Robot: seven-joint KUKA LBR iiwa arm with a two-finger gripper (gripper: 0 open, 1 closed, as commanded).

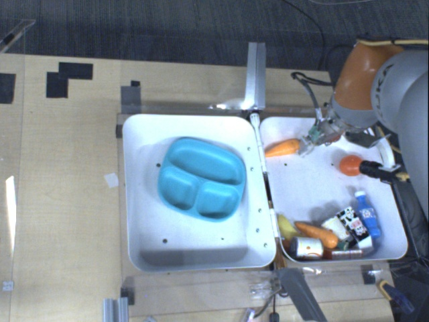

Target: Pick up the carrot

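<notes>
Reaching into the right bin (402, 247), the gripper (315, 138) sits at the carrot (282, 148) lying near the bin's upper left corner. Its fingers seem to pinch the carrot's tip, though blur hides them. Such an end-grip may slip on lifting.

A blue divided tray (200, 177) sits in the left white bin (144, 247). In the right bin (395, 247), an orange-red ball (349, 164) lies apart from a heap of packets and a blue-capped bottle (367, 221) along the near wall.
</notes>
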